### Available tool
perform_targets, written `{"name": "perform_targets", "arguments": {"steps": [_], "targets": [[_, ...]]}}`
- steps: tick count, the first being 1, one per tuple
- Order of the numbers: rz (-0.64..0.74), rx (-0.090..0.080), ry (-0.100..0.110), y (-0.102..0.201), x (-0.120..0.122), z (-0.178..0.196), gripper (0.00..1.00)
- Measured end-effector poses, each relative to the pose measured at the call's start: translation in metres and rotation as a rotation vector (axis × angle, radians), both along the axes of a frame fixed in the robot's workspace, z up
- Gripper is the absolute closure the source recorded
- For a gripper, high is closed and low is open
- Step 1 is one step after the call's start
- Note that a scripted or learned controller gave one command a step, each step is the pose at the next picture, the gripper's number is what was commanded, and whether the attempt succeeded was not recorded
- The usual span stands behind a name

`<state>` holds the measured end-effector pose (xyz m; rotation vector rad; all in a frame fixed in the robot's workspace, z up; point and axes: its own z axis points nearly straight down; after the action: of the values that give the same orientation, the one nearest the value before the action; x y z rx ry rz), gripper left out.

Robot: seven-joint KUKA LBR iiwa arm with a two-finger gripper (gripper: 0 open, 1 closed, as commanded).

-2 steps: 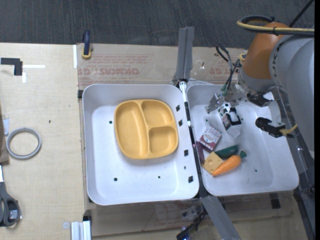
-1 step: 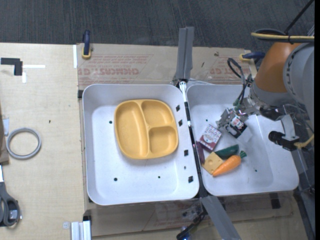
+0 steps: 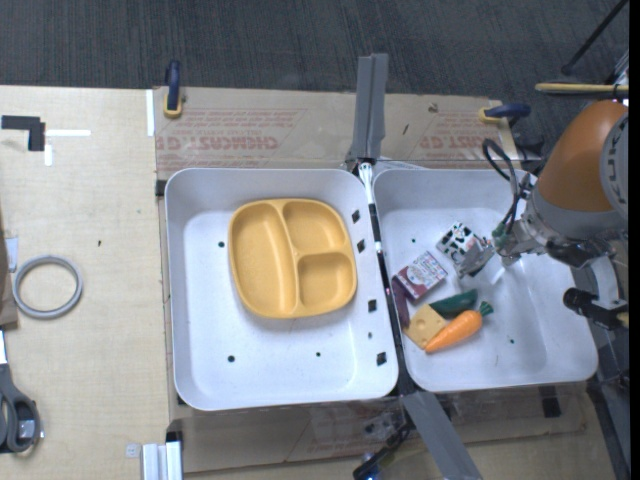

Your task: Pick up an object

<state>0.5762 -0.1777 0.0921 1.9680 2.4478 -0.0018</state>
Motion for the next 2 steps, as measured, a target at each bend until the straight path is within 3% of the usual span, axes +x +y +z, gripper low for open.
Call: {"name": "perform_targets", "arguments": {"steps": [1,2], "targets": [[0.237,0.001,0.0,0.015,-0.021,0.0,0.0],[-0.087,0.0,0.001,0.034,0.012,-0.001,0.0]]}}
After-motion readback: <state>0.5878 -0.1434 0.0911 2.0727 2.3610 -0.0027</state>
